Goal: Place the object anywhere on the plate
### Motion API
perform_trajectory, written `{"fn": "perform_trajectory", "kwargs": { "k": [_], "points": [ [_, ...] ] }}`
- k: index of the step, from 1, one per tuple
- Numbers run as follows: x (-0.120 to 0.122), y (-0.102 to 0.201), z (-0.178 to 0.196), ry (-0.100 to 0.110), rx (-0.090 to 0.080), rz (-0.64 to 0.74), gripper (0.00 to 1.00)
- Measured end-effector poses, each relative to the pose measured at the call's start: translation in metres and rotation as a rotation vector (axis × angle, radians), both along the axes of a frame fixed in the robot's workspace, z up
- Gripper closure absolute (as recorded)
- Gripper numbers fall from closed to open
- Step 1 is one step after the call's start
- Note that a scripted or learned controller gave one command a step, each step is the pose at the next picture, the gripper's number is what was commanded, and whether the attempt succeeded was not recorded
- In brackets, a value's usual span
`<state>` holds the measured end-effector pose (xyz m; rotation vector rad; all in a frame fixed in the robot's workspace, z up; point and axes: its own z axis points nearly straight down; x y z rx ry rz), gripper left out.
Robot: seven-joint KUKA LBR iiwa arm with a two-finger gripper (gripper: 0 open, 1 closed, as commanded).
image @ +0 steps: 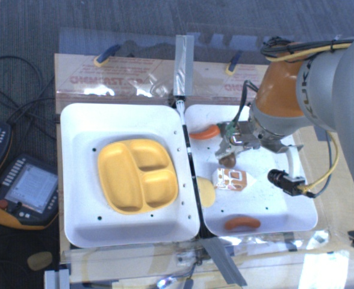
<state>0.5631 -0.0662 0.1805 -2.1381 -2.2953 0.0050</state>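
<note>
Beneath the hand (228, 151), a brown object (227, 160)

Left bin (74, 161): yellow sectioned plate (138, 174). Right bin (297, 212): gripper (228, 151) over small brown object (227, 160); orange carrot (203, 132) far-left; patterned packet (231, 179) centre; red sausage (242, 224) near; pale disc (206, 192) left.

Pretty clearly a robotics lab, not a home or kitchen. Take the two white bins (129, 236) as the landmark: they sit on a bench taped over with clear plastic sheeting (135, 83), a teach pendant (23, 191) with its screen lies on grey carpet (20, 29) just left of them, black cables (8, 77) trail beyond it, and the grey-and-orange industrial arm (297, 95) reaches over the right one.
</note>
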Motion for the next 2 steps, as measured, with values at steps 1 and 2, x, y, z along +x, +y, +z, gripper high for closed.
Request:
{"fn": "perform_trajectory", "kwargs": {
  "k": [1, 2],
  "points": [
    [-0.025, 0.069, 0.0, 0.002, -0.001, 0.088, 1.0],
    [0.016, 0.15, 0.021, 0.0, -0.002, 0.236, 1.0]
  ]
}}
